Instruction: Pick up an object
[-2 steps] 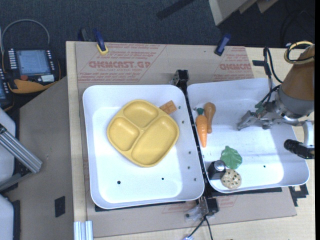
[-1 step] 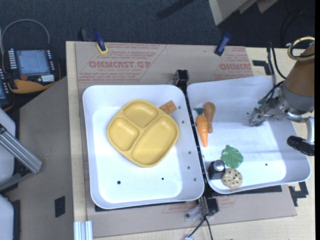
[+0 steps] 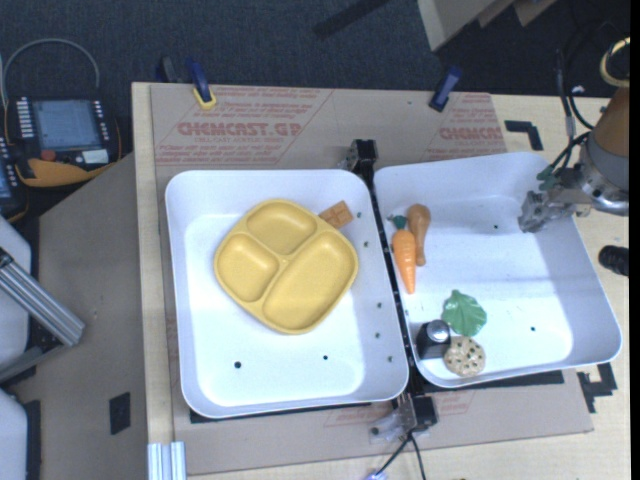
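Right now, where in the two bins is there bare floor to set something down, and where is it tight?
Left bin: open floor in front of the yellow divided plate. Right bin: bare middle between the carrot and the gripper. Crowded: the right bin's near-left corner, where the green leaf, cookie and a small black-and-silver item cluster.
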Controlling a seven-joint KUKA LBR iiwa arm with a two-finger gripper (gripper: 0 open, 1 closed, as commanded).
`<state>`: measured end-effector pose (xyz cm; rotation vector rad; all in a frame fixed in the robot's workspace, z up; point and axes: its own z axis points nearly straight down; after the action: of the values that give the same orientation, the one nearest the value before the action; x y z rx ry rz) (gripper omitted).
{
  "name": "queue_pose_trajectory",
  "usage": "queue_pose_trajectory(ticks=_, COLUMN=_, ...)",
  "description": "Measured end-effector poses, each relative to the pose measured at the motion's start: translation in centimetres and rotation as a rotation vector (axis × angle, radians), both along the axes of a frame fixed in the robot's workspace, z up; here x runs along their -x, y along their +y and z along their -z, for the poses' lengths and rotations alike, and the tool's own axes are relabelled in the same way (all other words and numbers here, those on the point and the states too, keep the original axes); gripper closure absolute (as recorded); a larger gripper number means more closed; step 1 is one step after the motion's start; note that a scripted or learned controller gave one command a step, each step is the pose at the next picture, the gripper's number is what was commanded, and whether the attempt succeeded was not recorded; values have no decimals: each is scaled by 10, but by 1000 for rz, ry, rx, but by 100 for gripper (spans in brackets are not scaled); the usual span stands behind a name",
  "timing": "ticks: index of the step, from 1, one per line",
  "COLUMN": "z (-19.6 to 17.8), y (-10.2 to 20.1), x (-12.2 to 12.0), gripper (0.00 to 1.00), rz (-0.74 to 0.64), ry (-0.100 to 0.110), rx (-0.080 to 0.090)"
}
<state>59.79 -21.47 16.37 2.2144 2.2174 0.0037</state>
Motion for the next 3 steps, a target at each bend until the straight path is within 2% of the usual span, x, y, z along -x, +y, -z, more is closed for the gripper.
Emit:
queue_pose_trajectory(ticks=1, z=-43, y=0, x=-1, gripper=100, rz=0, ry=2, rx=-1)
queue_pose_trajectory(ticks=2, z=-35, y=54, x=-1, gripper=100, rz=-4, ry=10, rx=-6)
queue_pose_trajectory(ticks=3, z=-50, y=108, x=-3, gripper=100, rz=-4, ry=7, rx=-6)
